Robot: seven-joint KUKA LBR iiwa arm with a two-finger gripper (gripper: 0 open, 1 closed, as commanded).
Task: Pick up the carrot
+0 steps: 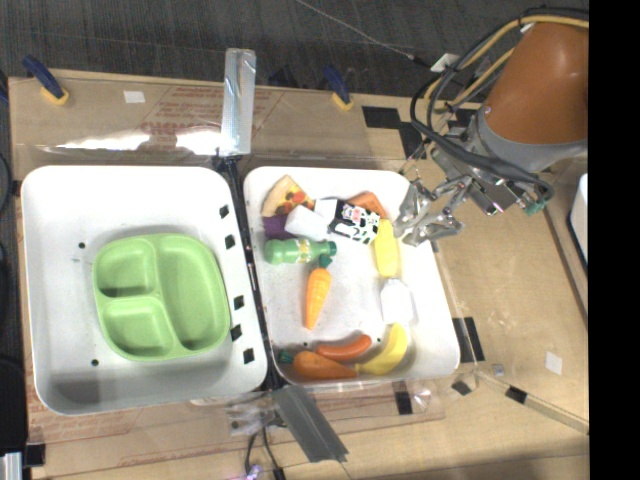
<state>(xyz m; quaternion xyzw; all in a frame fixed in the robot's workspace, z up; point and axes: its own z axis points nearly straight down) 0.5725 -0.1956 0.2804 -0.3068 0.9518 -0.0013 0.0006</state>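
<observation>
Left bin (60, 198): holds a green divided plate (158, 294), nothing else. Well apart from the work.

Right bin (430, 298): crowded with toy food. The carrot (316, 296) lies near the bin's middle, slightly left, orange body with a green top at the far end, tip pointing near. It sits on bare bin floor, with small gaps on both long sides.

Handling, as a judgement: looks like a light, stiff plastic toy, smooth and tapered, so likely to slip toward the thin end. Best hold is across the thicker upper half, fingers closing from left and right.

Around it: green bottle (298, 251) just beside the carrot's top, on the far side; a pizza slice (284, 195) and a cow-print carton (352, 220) farther off. Right of the carrot, a corn cob (387, 250) and a white block (396, 301). On the near side, a sausage (340, 347) and banana (391, 349). The bottle is the closest obstacle.

Tool (425, 220): hovers at the bin's far right rim, well apart from the carrot, carrying nothing; fingers appear spread partway.
</observation>
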